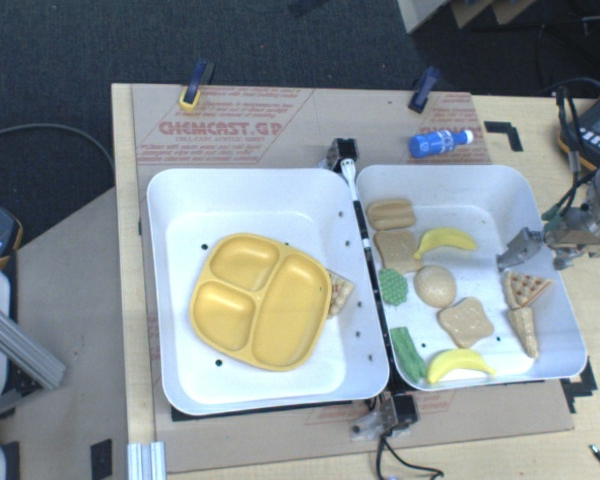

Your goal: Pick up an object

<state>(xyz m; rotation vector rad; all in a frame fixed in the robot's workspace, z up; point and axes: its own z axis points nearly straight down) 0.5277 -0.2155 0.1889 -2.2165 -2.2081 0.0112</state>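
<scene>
Grey tool (pixel 525 249) at right bin (pixel 540 190) edge, above waffle (pixel 526 288)

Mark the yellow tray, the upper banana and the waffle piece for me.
yellow tray (pixel 260 303): camera view, left bin, on its large compartment.
upper banana (pixel 446 240): camera view, right bin, middle of its curve.
waffle piece (pixel 526 289): camera view, right bin, centre of its grid.

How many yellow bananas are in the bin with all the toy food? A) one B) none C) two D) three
C: two bananas lie in the right bin, one banana near the middle beside the bread pieces and another banana at the front edge next to the green vegetable.
</scene>
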